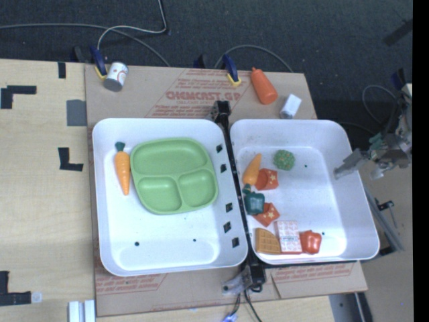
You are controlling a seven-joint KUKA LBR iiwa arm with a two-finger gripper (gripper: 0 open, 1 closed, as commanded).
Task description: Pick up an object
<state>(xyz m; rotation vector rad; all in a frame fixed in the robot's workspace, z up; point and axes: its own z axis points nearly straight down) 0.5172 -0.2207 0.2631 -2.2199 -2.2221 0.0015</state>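
L bin (107,247): toy carrot (122,170) lies lengthwise by L wall, green top pointing away from cam. Just R of it, green divided plate (175,175), three compartments, takes up upper middle of bin, nothing on it

Behind the bins on cardboard sheet (194,92): small can (116,75) on its side near L corner, two blue clamps, orange bottle (264,86) lying tilted, small grey-white cube (290,105) just R of bottle

R bin (335,136): objs bunched along L side + near edge. Orange cone-ish piece (251,170) close to divider, red block (267,179) touching it on R. Green knobbly ball (284,159) sits apart, further back. Teal piece (254,202) below, red-orange piece (268,214) against it. Near edge, in a row: waffle-like tan square (267,241), pink/white checked block (289,237), red pepper-like toy (310,241), all touching or nearly so

Gripper (345,166) at R rim of R bin, blurred, grey parts + cables behind it. Nothing seen btwn fingers; spread or pressed together — can't tell. Well apart from every obj in bin
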